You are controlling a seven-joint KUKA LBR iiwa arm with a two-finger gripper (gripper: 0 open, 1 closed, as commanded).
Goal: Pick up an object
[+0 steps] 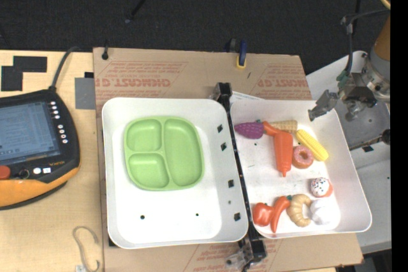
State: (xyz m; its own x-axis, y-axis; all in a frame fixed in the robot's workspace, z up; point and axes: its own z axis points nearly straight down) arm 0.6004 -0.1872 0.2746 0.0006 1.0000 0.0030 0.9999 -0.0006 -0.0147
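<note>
Arm's hanging at the right edge, gripper (333, 102) hovering just off the right bin (357, 200) top-right corner; fingers look spread w/ nothing between them. Toy food's lying in that bin: carrot (283, 151), corn (312, 144), donut (302, 157), purple piece (249, 130). Left bin (121, 213) is holding a green divided plate (164, 153). Cardboard (191, 76) under both, tablet (35, 150) sitting far left.

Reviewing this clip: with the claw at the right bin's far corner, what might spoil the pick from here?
Two likely risks. The toys in the right bin lie packed: the carrot touches the corn and donut, so the claw may nudge neighbours or catch two. The claw also hangs over the bin's rim, so a straight descent could strike the wall rather than a toy.
</note>
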